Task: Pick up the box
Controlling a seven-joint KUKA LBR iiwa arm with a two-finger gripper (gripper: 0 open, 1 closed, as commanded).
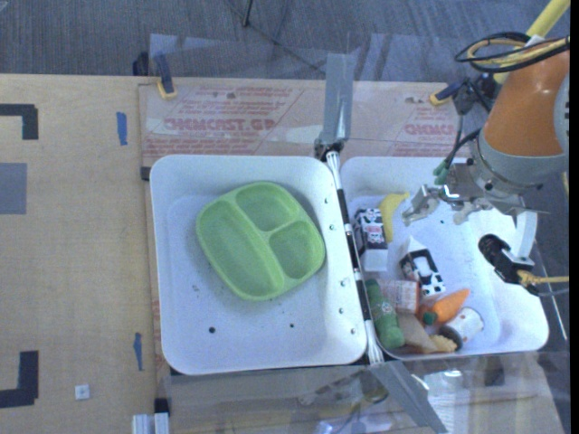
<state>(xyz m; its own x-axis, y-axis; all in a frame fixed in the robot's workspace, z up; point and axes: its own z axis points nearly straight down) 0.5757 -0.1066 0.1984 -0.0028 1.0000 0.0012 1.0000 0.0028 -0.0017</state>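
Observation:
A small box (pixel 369 229) with black, white and red print stands against the left wall of the right bin (pixel 525 333). A second white carton with black patches (pixel 423 271) lies a little nearer the middle of that bin. My gripper (pixel 445 202) hangs over the upper middle of the right bin, under the orange band of the arm (pixel 523 107). It sits to the right of the small box and apart from it, with nothing seen in its grasp.
A yellow banana (pixel 392 212) lies beside the small box. A carrot (pixel 450 304), a green vegetable (pixel 384 315) and other toy food crowd the right bin's front. A green divided plate (pixel 261 240) lies in the left bin (pixel 181 333). A black cable end (pixel 499 253) hangs by the arm.

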